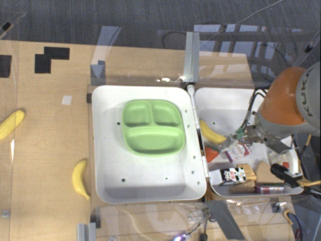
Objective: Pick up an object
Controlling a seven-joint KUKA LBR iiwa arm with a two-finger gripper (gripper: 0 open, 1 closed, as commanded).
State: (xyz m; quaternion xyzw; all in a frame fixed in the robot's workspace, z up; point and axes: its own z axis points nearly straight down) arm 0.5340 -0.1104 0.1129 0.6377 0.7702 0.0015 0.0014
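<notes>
The right bin (pixel 225 102) holds a jumble of small objects: a yellow banana (pixel 210 133) by its left wall, a red piece (pixel 212 154), a small pink and white packet (pixel 236 152), a black and white box (pixel 233 174) and a purple marker (pixel 271 189). My arm, with its orange band (pixel 281 104), reaches in from the right over this bin. The gripper (pixel 243 134) hangs low just above the packet, between the banana and the bin's right side. The wrist hides what lies directly under it.
The left bin (pixel 108 149) carries a green divided plate (pixel 153 126). On the bench to the left lie a yellow corn cob (pixel 11 124) and a second banana (pixel 80 178). A metal post (pixel 190 59) stands behind the wall between the bins.
</notes>
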